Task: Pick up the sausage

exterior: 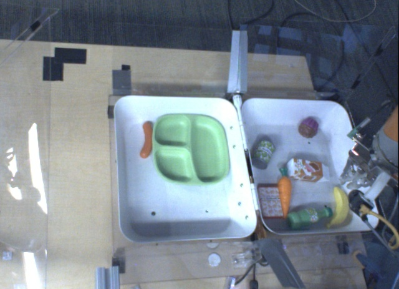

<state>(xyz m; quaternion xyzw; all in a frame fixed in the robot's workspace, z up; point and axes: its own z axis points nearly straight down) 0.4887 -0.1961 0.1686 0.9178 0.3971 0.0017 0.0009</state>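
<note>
While the arm waits at the right edge of the camera view, you see the sausage [146, 140] lying in the left bin [181, 222], just beside the green plate [190, 147], left of frame centre. The gripper [363, 178] sits past the right bin [324, 110]; its opening cannot be judged. Approach is not yet begun: the next move calls for a long leftward traverse.

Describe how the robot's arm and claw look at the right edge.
The arm shows an orange patch at the frame's right edge. Below it, the claw is a cluster of metallic grey and dark parts with a white piece. Thin cables, one yellowish, trail beneath it.
</note>
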